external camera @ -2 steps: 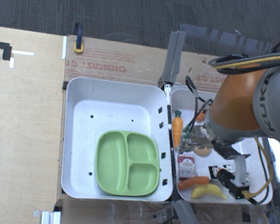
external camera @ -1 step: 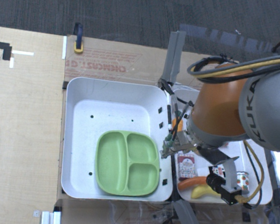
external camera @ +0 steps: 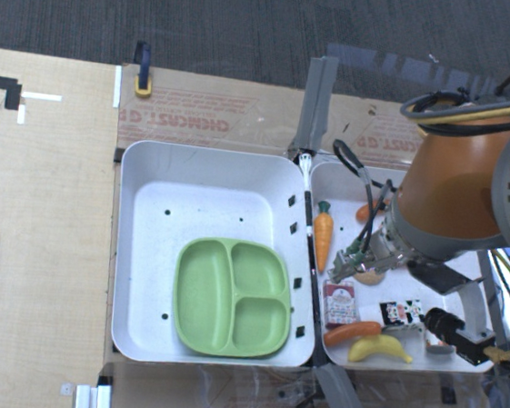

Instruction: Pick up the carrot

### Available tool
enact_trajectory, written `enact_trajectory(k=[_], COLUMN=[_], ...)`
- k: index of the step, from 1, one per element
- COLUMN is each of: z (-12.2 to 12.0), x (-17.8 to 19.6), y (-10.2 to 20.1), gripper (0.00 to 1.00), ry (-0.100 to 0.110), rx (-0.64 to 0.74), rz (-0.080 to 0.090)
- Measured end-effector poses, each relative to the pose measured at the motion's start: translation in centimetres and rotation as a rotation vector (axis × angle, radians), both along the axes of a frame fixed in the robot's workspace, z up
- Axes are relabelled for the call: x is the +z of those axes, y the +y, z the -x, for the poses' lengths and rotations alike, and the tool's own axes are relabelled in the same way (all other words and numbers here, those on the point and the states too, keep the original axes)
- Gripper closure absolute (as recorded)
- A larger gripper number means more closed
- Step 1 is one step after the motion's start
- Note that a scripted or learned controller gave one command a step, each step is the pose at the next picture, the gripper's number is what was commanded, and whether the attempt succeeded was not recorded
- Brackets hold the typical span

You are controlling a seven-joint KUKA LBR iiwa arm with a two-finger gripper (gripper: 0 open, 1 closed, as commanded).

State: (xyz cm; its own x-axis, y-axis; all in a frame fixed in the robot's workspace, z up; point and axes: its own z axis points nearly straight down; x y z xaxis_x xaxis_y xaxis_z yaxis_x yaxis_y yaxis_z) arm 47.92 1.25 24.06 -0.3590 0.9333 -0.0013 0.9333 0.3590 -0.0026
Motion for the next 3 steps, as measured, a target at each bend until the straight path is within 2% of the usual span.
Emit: enact_trajectory(k=[1, 2, 3], z=[0.2, 0.1, -10.6], x=[-5.2, -0.8, -5.2], y=[5.9, 0.2, 2.2], gripper=[1.00, 1.00, 1.00], ry=[0.006, 0.001, 0.002], rx=[-0.367, -0.319, -0.224], rz=[0.002, 0.002, 0.002])
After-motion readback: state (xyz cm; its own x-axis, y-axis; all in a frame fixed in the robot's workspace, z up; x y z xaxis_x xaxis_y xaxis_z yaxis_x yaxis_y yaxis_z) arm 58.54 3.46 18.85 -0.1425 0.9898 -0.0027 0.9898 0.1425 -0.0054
